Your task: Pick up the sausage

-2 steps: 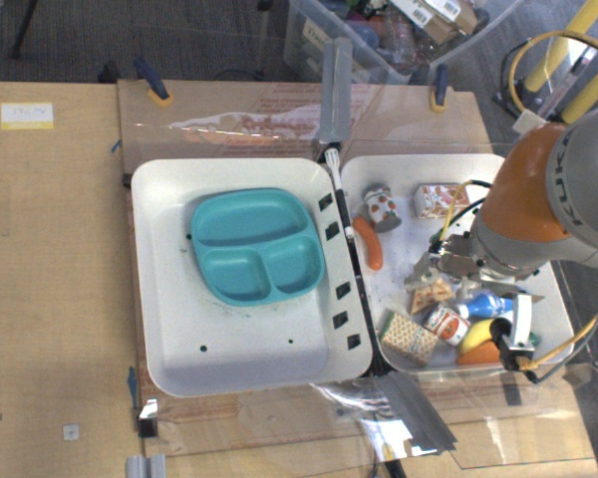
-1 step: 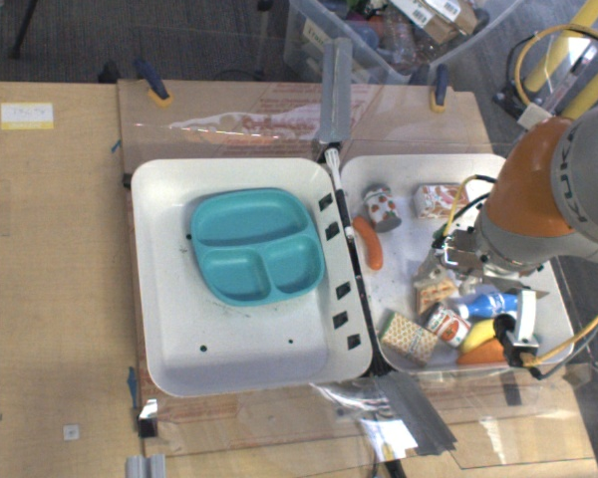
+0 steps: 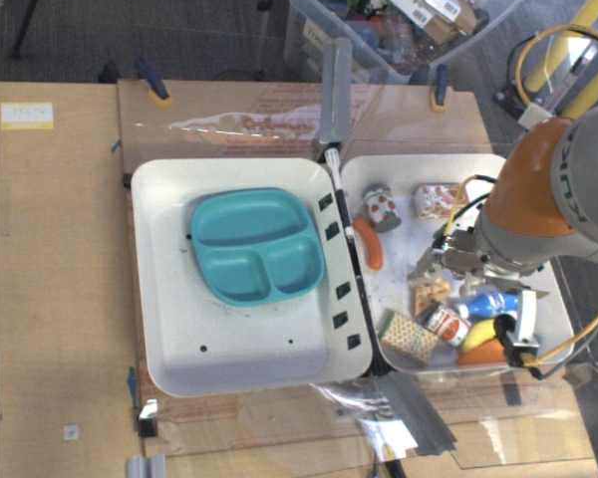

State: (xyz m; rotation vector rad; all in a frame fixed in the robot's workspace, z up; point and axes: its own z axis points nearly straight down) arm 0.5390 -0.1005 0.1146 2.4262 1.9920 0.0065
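One orange, oblong sausage [image 3: 370,243], lying left of the two-finger gripper [image 3: 441,257], near the right white bin's [image 3: 498,162] left wall. One teal plastic divided tray [image 3: 254,244] in the left white bin [image 3: 169,297], farther left. Cannot tell gripper's grip state. Wooden bench [image 3: 50,297] beneath; grey carpet beyond

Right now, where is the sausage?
The sausage lies in the right bin, close to its left wall, just below the small spotted toy and left of the gripper.
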